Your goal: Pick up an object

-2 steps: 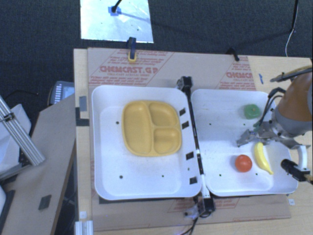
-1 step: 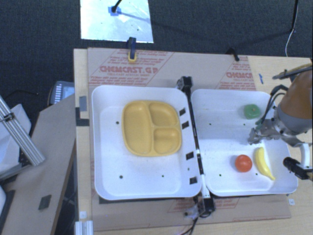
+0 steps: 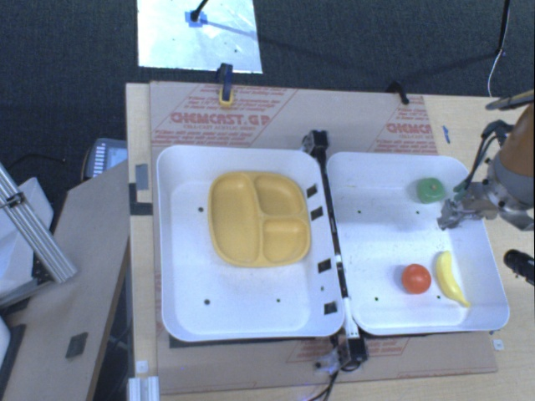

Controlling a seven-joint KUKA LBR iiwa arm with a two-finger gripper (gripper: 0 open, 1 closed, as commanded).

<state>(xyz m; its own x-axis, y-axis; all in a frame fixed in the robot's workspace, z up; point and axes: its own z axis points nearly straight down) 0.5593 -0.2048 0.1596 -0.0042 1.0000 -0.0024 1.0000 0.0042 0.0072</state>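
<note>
The right white bin [image 3: 376, 249] holds three things: a small green object [image 3: 430, 190] near its far right corner, a round orange-red fruit [image 3: 415, 279] toward the front, and a yellow banana [image 3: 450, 278] just right of that fruit. My gripper [image 3: 452, 216] hangs low over the bin's right side, a little below and to the right of the green object and above the banana. It touches none of them as far as I can see. The arm comes in from the right edge.
The left white bin [image 3: 180, 249] carries a yellow divided plate [image 3: 257, 218] in its middle. A black divider strip [image 3: 328, 224] runs between the two bins. Cardboard sheets lie under the bins, and a silver panel [image 3: 199, 23] lies beyond the bench.
</note>
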